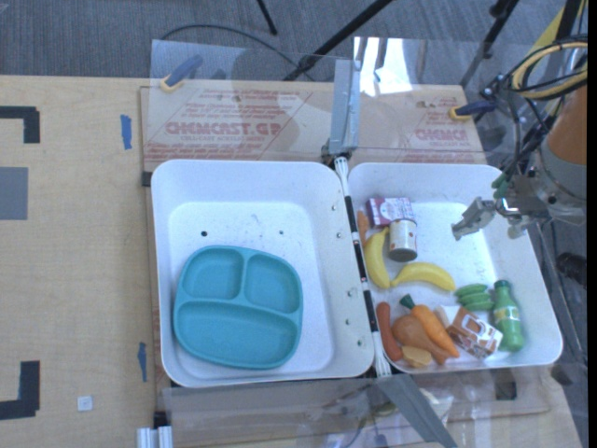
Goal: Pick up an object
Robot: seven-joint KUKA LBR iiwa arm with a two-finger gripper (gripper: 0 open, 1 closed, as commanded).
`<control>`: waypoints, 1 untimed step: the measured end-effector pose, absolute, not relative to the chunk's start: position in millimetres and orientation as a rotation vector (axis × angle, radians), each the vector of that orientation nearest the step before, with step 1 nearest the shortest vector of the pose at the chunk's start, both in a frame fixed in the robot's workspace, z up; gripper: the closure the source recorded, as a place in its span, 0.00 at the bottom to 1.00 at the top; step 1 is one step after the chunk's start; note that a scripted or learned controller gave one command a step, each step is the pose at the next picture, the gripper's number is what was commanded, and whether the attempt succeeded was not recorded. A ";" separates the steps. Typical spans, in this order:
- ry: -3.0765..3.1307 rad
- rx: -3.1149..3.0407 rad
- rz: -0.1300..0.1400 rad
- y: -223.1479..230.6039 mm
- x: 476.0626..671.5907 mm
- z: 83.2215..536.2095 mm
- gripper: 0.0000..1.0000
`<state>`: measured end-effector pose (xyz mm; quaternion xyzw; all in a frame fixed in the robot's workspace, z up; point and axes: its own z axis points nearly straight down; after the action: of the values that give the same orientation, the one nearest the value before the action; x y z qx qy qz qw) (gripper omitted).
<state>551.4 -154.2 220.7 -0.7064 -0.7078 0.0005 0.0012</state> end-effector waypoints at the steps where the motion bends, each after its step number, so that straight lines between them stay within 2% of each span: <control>1: -2.241 -2.210 -0.004 -173.0 543.4 112.8 0.00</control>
<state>543.4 -173.0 112.8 -0.7021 -0.7120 -0.0014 -0.0031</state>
